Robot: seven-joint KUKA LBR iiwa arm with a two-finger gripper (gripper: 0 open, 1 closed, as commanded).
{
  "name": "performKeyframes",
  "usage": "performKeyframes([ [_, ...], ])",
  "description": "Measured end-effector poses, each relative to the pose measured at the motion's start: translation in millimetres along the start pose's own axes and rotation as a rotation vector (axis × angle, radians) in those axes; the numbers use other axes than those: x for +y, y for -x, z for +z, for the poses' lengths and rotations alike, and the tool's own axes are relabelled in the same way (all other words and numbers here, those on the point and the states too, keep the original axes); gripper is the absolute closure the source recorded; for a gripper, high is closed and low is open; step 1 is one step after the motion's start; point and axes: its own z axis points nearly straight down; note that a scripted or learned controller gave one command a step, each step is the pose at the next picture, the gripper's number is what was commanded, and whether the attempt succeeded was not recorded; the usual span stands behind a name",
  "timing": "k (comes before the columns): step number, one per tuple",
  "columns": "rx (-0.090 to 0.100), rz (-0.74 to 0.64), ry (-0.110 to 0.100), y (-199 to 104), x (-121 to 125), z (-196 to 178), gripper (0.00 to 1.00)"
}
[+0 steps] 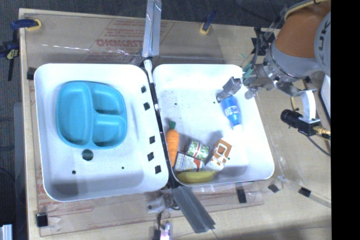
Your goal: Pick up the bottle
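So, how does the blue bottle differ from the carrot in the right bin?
The blue bottle is blue with a white end, while the carrot is orange with a green top. The bottle lies alone near the bin's far right side, close under the gripper; the carrot lies against the divider, beside the cartons and the banana. Both lie flat in the right bin.

Lab: clamped bench (pixel 73 36), twin bins (pixel 50 177)

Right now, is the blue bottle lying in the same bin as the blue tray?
No, the bottle lies in the right bin, while the blue tray sits in the left bin.
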Motion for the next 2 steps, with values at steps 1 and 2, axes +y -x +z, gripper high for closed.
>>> performKeyframes([
  [1,-0.001,0.073,0.001,0.8,14.3,16.5,0.0],
  [2,0.0,0.083,-0.002,-0.9,16.0,36.6,0.0],
])
